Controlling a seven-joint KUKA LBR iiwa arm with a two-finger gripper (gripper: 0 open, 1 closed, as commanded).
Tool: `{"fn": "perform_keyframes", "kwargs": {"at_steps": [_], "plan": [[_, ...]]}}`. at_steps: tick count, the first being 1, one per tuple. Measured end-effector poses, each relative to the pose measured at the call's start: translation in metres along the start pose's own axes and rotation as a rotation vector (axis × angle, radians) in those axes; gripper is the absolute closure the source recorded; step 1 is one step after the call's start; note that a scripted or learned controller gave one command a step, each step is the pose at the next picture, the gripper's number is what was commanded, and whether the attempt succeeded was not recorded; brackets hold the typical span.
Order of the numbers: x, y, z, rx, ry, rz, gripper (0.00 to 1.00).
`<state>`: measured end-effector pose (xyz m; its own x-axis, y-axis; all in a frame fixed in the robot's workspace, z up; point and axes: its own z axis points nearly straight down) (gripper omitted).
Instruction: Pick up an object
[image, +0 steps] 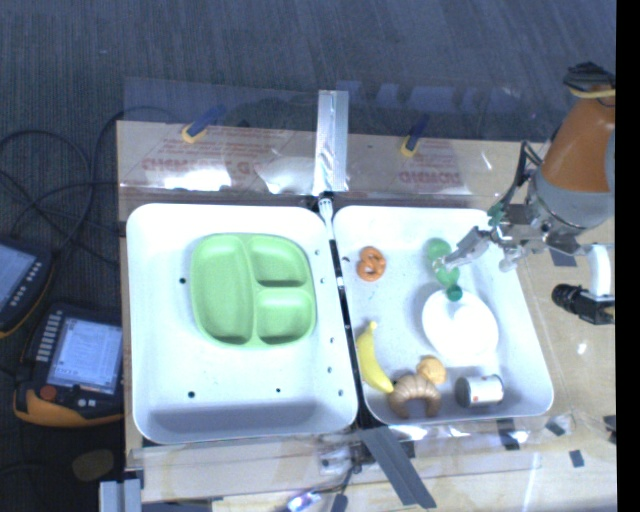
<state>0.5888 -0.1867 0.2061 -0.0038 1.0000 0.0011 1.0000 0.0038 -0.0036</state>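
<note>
The right bin (520, 300) holds several objects. An orange pretzel-shaped piece (371, 263) lies near its left wall. A green object (437, 249) sits at the upper middle, with a small green bit (455, 293) just below it. Under that lies a white round disc (460, 328). A banana (374, 360), a brown croissant (414, 394), a small tan roll (432, 369) and a small can (481, 390) lie along the front. My gripper (468, 246) reaches in from the right, low over the bin, its tip right beside the green object.
The left bin (160, 330) holds a green divided plate (252, 287). A metal divider post (331, 140) stands behind the bins' shared wall. The arm's orange band (585, 140) and grey wrist hang over the right bin's far right corner. Tablets and cables lie on the floor at far left.
</note>
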Motion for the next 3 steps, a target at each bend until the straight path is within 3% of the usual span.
{"fn": "perform_keyframes", "kwargs": {"at_steps": [1,2,3], "plan": [[0.004,0.031,0.114,-0.002,-0.003,-0.151,0.00],[0.005,0.032,0.107,0.000,-0.002,-0.152,1.00],[0.039,0.080,0.022,0.000,-0.004,0.154,1.00]]}}
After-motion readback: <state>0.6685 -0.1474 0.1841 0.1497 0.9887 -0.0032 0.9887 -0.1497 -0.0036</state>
